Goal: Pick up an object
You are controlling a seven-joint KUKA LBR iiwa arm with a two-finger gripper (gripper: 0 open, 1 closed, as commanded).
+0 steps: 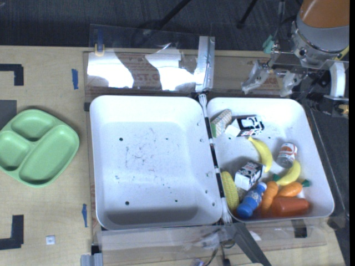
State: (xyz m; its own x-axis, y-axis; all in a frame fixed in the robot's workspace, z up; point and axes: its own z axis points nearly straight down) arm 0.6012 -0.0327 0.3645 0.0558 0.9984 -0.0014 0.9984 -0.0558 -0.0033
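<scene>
Hand (270, 79) above right bin's (277, 105) far rim; I can't tell its state.
Banana (263, 152) looks light, stiff, slick: I'd grip mid-curve, across its width.

The room light falls from overhead, cool and fairly even. It blazes off the clear sheet (147, 65) along the bench's (44, 93) far edge, leaving white glare patches with no detail. The left bin (105, 112) is bright at its far corners and greyer toward its near edge, where a soft shadow pools. The right bin (299, 115) throws small, soft shadows under its contents. The picture is a bit soft and grainy; the arm (324, 15) in the far right corner looks blurred.
</scene>
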